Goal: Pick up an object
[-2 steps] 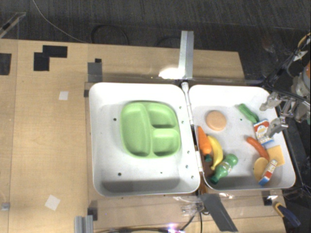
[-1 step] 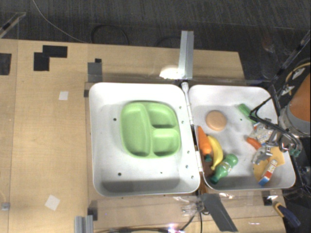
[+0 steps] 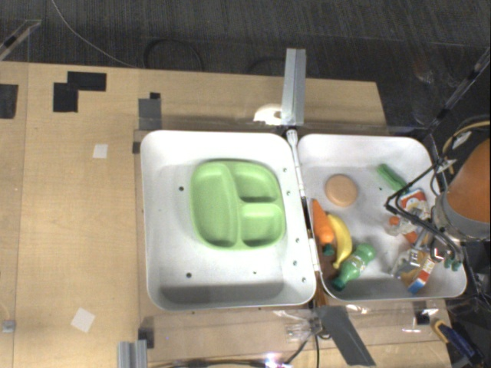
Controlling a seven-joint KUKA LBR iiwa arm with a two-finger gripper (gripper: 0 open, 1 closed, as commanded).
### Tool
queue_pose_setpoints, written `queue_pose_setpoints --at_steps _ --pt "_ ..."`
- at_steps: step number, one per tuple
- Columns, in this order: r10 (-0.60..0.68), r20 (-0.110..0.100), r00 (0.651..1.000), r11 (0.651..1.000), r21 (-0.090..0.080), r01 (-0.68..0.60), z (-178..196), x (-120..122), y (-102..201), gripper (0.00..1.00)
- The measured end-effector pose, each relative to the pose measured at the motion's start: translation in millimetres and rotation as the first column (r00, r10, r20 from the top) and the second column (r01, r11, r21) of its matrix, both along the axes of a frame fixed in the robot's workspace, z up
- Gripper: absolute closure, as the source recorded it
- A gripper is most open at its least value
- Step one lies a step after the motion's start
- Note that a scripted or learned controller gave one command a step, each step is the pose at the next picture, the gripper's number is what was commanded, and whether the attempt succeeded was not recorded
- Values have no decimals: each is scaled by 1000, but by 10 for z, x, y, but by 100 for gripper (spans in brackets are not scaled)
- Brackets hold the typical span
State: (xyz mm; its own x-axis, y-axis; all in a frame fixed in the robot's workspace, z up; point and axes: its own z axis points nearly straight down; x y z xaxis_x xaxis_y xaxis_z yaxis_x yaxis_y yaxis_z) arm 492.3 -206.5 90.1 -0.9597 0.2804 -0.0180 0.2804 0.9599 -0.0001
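The gripper [image 3: 420,265] sits low over the right bin [image 3: 368,146], in its corner at about four o'clock, with cables and fittings crowding the wrist; whether it is spread or closed cannot be told, and nothing is visibly pinched. Candidate objects lie nearby: a small red, white and blue item [image 3: 416,280] directly beneath the tool, an orange-and-white piece [image 3: 412,203] at its twelve o'clock, and a green stick [image 3: 390,176] further up. Well apart, toward nine o'clock, a green bottle [image 3: 353,264], a banana [image 3: 341,240], a carrot [image 3: 321,221] and a tan disc [image 3: 341,190] cluster along the bin divider. The left bin [image 3: 161,205] holds a green compartment tray [image 3: 235,204]. Judgement: the item under the tool is the likeliest target; a good attempt would centre on it, clear of the bin wall, and lift straight up.
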Motion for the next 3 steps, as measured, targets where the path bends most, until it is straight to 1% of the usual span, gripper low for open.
queue_pose_setpoints --at_steps 3 --pt "25 0 1000 1000 -2 -25 1 5 6 0"
